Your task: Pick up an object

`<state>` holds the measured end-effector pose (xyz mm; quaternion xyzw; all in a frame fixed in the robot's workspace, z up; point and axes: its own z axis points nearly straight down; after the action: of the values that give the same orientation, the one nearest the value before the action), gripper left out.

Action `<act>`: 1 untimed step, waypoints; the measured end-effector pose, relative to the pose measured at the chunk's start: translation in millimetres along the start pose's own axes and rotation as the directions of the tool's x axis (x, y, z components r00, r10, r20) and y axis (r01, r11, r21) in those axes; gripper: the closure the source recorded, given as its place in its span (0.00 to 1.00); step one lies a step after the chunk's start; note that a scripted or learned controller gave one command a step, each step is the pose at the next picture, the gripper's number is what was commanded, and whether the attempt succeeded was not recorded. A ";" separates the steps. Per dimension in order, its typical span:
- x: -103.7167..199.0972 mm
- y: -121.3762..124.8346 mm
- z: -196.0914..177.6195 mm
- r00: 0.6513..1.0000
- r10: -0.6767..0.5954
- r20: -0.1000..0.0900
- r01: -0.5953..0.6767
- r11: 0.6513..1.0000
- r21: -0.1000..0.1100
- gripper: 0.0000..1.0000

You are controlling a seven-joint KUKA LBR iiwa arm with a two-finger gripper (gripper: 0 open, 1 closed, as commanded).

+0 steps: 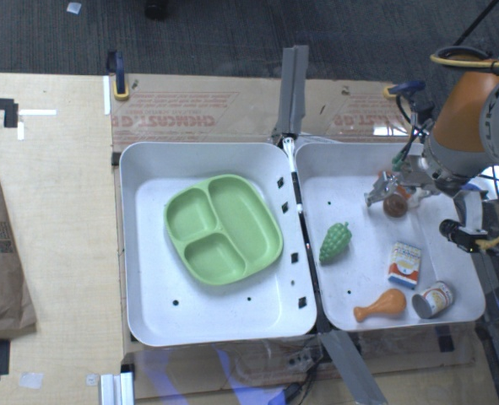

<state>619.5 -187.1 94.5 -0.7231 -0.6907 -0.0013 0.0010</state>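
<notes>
The right bin (pixel 350 165) holds a bumpy green fruit (pixel 335 243), a small orange and white box (pixel 405 265), an orange drumstick-shaped toy (pixel 380 305) and a small can (pixel 433 299) lying on its side. A small round brown object (pixel 395 205) lies near the bin's back right. My gripper (pixel 390 189) is low in the bin, directly over that brown object and touching or nearly touching it. The grey arm with its orange band (pixel 469 108) reaches in from the right.
The left bin (pixel 148 310) holds a light green divided plate (pixel 224 229). A metal divider (pixel 293 99) runs between the bins at the back. A brown paper bag (pixel 0 251) lies on the bench at the far left. Cables hang by the arm on the right.
</notes>
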 end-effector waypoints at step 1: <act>0.7 18.5 0.5 1.000 0.029 -0.002 -0.029 1.000 0.000 0.00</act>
<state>638.0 -187.3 94.0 -0.7330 -0.6802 -0.0022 0.0015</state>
